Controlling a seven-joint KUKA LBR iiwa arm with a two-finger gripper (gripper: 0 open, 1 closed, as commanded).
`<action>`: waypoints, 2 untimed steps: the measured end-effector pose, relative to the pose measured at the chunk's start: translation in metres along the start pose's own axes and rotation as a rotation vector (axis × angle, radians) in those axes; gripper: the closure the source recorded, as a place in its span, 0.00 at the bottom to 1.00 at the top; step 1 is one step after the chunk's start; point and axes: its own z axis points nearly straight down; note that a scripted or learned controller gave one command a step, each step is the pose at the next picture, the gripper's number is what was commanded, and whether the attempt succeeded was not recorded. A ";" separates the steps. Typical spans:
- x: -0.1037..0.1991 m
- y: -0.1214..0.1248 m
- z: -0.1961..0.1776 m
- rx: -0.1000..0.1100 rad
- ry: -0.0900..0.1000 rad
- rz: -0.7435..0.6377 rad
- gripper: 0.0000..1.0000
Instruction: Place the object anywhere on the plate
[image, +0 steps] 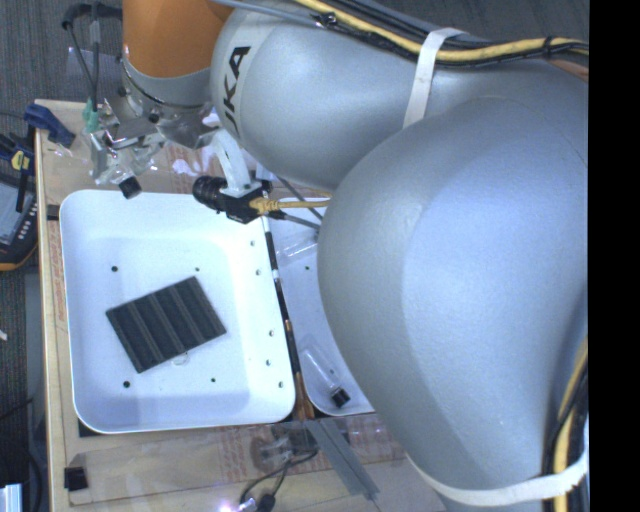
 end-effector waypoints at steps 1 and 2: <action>-0.029 -0.105 -0.002 0.001 -0.001 -0.296 1.00; 0.006 -0.048 0.056 0.002 -0.002 -0.270 1.00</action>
